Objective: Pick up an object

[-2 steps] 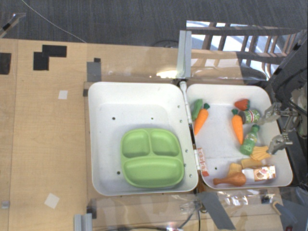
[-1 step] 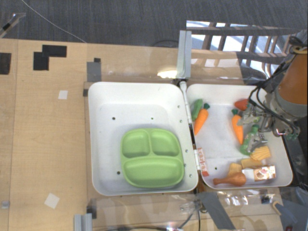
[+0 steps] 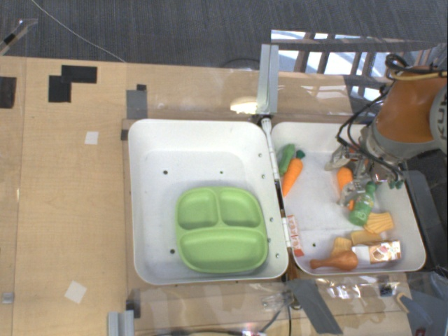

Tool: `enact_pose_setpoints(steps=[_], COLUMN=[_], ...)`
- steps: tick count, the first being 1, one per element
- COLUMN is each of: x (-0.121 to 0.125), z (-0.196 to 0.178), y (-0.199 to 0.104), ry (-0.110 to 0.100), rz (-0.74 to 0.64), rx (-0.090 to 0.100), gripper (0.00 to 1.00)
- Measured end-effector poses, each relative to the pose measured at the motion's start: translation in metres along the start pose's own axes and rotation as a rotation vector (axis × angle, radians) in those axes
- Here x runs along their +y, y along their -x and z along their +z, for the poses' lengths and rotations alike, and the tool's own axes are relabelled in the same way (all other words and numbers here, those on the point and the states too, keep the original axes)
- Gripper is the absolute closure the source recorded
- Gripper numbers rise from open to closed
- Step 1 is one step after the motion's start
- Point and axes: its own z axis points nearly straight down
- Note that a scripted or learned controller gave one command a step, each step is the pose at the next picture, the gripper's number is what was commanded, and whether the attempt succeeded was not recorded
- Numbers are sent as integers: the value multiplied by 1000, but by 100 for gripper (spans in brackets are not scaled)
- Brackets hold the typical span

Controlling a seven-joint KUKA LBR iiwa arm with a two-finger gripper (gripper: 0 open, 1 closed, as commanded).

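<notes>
The arm point(image 3: 413, 110) enters from three o'clock, its orange band sitting above the upper right corner of the right bin point(image 3: 318, 229). Below the band the wrist drops into that bin, and the gripper point(image 3: 358, 187) hangs low over its right half, among a small knot of objects. Whether the jaws are apart or together cannot be told, since cables and metal parts clutter that spot and the picture is too coarse there.

Just at nine o'clock of the gripper lies a small orange piece point(image 3: 344, 179). Directly beneath the gripper, toward six o'clock, is a green object point(image 3: 362, 211), possibly a little bottle, touching or nearly touching the tool; it is unclear whether anything is held. Farther toward six o'clock rests a yellow ridged piece point(image 3: 379, 222), then a small carton with a red end point(image 3: 381, 253), and at seven o'clock a brown drumstick-shaped toy point(image 3: 336, 260) near the bin's front rim.

Along the left wall of the same bin, at nine o'clock from the gripper and well apart from it, a toy carrot point(image 3: 290, 177) lies slanted with a green vegetable point(image 3: 286, 157) just beside its top.

The left bin point(image 3: 161, 152) holds a green divided plate point(image 3: 222, 229) in its lower middle, with three compartments. Both bins sit side by side on the wooden bench point(image 3: 63, 208).
</notes>
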Motion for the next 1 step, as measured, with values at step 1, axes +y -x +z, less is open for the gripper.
enact_pose_setpoints(steps=[1], x=[2], z=[-14], y=[4], ry=[-2], rz=[-8], rx=[-11], gripper=[100])
